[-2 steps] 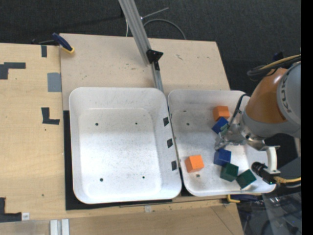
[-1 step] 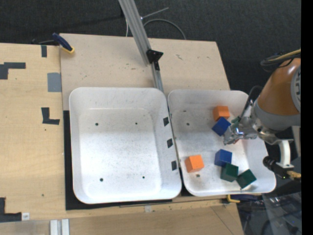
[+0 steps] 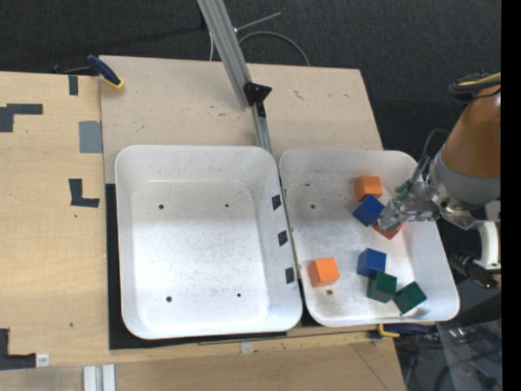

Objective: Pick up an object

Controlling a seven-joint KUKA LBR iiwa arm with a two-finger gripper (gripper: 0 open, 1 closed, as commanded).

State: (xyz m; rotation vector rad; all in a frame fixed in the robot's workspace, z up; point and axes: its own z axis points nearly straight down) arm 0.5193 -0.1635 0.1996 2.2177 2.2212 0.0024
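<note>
Seemingly, a red block [image 3: 391,230] directly beneath the claw [image 3: 396,216] is targeted; whether it is gripped cannot be told. A blue cube [image 3: 369,210] is touched just left of the claw, an orange cube [image 3: 368,187] sits beyond it, all within the right bin [image 3: 326,169].

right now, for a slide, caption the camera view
The claw is down in the right bin over a red block, among orange, blue and green blocks.
</note>
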